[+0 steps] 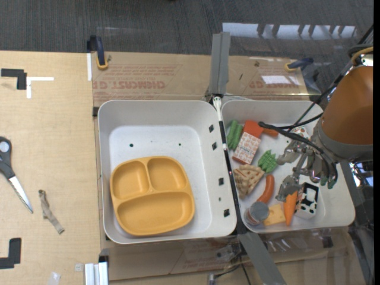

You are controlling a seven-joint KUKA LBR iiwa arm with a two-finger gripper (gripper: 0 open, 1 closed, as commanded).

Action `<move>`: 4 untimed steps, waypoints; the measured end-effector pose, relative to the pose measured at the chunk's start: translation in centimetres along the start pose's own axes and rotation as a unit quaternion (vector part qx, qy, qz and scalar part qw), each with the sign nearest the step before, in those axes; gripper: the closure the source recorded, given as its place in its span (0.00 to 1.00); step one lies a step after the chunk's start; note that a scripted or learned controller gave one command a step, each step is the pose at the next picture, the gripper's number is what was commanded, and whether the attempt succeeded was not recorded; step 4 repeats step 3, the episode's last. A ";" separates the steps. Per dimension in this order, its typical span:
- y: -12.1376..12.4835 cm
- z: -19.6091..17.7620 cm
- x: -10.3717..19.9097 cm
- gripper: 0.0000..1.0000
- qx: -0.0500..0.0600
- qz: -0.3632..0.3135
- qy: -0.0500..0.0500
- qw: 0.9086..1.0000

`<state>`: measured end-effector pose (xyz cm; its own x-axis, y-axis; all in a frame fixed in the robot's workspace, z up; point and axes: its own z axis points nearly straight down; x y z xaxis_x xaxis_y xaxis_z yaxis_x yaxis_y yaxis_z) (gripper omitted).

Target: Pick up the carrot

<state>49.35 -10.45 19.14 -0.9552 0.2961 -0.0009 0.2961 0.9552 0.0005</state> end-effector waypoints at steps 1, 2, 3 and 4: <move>-5.3 9.4 -0.8 0.00 0.000 0.013 -0.007 1.000; -5.2 8.4 -0.9 1.00 0.000 0.013 -0.008 1.000; 0.6 -0.3 0.0 1.00 0.000 0.004 -0.001 1.000; 0.6 -0.3 0.0 1.00 0.000 0.004 -0.001 1.000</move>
